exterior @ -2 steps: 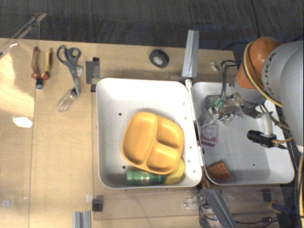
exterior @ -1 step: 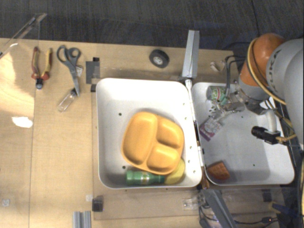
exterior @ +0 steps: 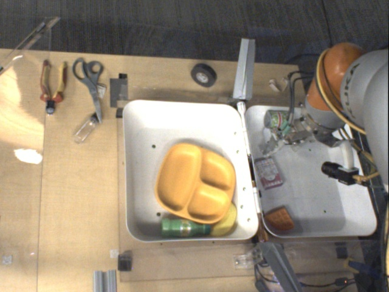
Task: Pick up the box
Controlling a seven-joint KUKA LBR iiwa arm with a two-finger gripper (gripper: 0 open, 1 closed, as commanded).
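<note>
Hovering over right bin (exterior: 364, 224): gripper (exterior: 281, 140), fingers' state unreadable; flat box (exterior: 268, 172) just below; yellow tray (exterior: 196, 182) half-hiding green bottle (exterior: 182, 227).

My bench (exterior: 67, 224): pale wood. Two white bins sit side by side, the left bin (exterior: 140, 163) near centre, the right bin (exterior: 340, 212) at 3 o'clock. At 10 o'clock lie red-handled pliers (exterior: 51, 85), scissors (exterior: 91, 84) and a small clear piece (exterior: 85, 128). A black tape roll (exterior: 203, 75) lies at 12 o'clock.
</note>
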